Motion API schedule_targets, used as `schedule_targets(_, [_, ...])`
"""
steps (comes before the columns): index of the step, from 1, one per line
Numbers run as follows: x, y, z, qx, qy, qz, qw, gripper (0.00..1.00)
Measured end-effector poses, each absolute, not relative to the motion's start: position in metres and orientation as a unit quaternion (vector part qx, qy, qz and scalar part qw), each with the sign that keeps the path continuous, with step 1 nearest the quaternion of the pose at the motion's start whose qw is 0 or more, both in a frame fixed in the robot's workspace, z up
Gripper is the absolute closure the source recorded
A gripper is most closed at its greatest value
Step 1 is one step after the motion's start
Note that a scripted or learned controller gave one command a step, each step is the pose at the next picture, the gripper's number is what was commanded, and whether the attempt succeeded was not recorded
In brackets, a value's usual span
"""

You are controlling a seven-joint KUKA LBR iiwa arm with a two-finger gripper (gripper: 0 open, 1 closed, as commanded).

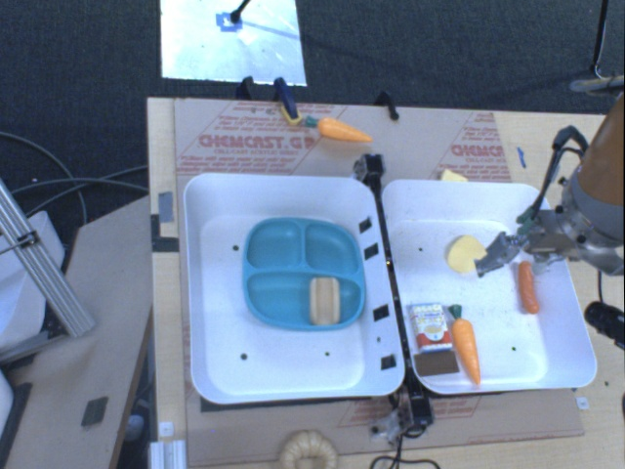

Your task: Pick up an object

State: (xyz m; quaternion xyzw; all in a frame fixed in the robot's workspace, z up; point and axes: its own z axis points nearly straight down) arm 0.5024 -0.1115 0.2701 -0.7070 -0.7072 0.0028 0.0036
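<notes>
Grey arm [598,198] with orange band, black cable, dark metal wrist.

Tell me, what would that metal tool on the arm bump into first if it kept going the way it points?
Probably the pale yellow round piece just ahead of the tool; their heights are unclear.

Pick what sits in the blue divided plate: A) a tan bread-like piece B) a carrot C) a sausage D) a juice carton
A: a tan bread-like piece lies in the lower compartment of the blue divided plate, which sits in the left bin.
</notes>
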Motion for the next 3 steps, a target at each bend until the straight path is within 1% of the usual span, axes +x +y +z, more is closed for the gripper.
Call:
schedule_targets(1, [0.504,-0.111,0.276,-0.706,-0.708,-0.0007,-0.001,0.0])
schedule_targets(2, [0.501,-0.101,0.222,-0.706,-0.708,0.0001,0.001,0.0])
schedule_targets(3, [0.498,-0.111,0.17,-0.707,-0.707,0.0012,0.002,0.0])
